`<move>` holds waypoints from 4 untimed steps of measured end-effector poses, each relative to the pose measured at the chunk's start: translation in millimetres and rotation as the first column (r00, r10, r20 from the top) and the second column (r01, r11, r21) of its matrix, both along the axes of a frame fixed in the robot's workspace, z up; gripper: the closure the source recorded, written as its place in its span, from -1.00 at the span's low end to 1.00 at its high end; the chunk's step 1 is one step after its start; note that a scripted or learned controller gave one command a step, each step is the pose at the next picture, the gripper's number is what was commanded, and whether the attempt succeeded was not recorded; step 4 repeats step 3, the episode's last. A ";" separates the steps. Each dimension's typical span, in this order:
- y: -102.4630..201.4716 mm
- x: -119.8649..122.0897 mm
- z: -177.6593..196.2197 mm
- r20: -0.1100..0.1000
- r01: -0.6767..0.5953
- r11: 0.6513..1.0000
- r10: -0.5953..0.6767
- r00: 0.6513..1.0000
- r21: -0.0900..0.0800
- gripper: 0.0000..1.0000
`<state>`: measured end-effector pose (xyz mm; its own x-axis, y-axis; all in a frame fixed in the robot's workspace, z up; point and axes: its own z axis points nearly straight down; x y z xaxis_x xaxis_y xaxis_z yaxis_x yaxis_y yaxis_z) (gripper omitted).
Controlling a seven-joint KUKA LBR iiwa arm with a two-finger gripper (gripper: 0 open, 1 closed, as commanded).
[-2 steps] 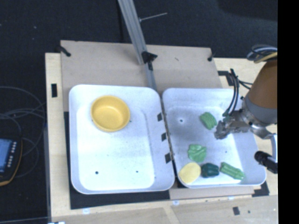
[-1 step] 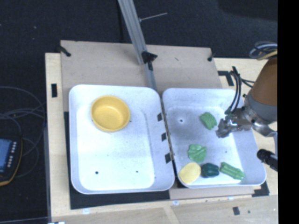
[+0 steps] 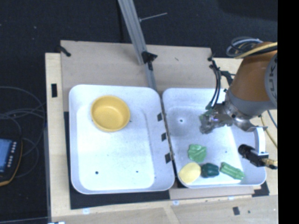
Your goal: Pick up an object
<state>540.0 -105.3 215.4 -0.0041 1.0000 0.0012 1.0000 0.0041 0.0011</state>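
Observation:
My gripper (image 3: pixel 209 123) hangs over the middle of the right bin (image 3: pixel 182 106), under the orange band of the arm. Nothing shows between its fingers. Below it, toward the bin's front, lie a light green leafy piece (image 3: pixel 197 151), a pale yellow round object (image 3: pixel 189 172), a dark green object (image 3: pixel 210 170) and a bright green elongated object (image 3: pixel 232 171). The gripper stands above and slightly right of the leafy piece, clear of all of them. A yellow bowl (image 3: pixel 110 113) sits in the upper left of the left bin (image 3: pixel 117 171).
A grey metal rail (image 3: pixel 135 27) slants down from the top to the divide between the bins. Black cables (image 3: pixel 217 85) run beside the arm's wrist. A black part with a white bracket (image 3: pixel 254 153) overhangs the right bin's right edge.

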 end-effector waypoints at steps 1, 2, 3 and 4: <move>49.7 5.4 14.8 0.001 0.000 1.000 0.000 1.000 0.000 1.00; 109.0 4.4 23.8 0.000 -0.001 1.000 0.001 1.000 0.000 1.00; 163.3 13.5 32.7 0.000 -0.001 1.000 0.001 1.000 0.000 1.00; 163.3 13.5 32.7 0.000 -0.001 1.000 0.001 1.000 0.000 1.00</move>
